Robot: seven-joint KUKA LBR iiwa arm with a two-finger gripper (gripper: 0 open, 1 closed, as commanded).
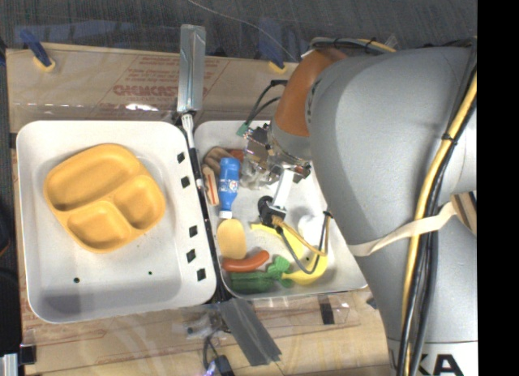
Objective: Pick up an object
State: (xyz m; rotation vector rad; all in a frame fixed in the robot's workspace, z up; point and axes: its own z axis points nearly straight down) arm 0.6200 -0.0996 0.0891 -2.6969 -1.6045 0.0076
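Note:
The right bin (pixel 336 279) holds several toy foods: a blue bottle (pixel 229 184), a hot dog (pixel 211 178) at its left, a pale yellow egg-shaped piece (pixel 232 238), a red sausage (pixel 246 262), a green piece (pixel 263 277) and a yellow banana (pixel 304 262). My gripper (pixel 261 164) hangs low over the bin's upper middle, just right of the blue bottle. The bulky grey arm (pixel 389 164) with its orange band (pixel 296 103) covers the bin's right part. Nothing shows between the fingers.
The left bin (pixel 32 228) carries a yellow three-compartment tray (pixel 104 196). A metal divider bar (pixel 190 66) stands between the bins at the back. Cables (pixel 280 212) trail from the wrist down over the banana. Cardboard lies under both bins.

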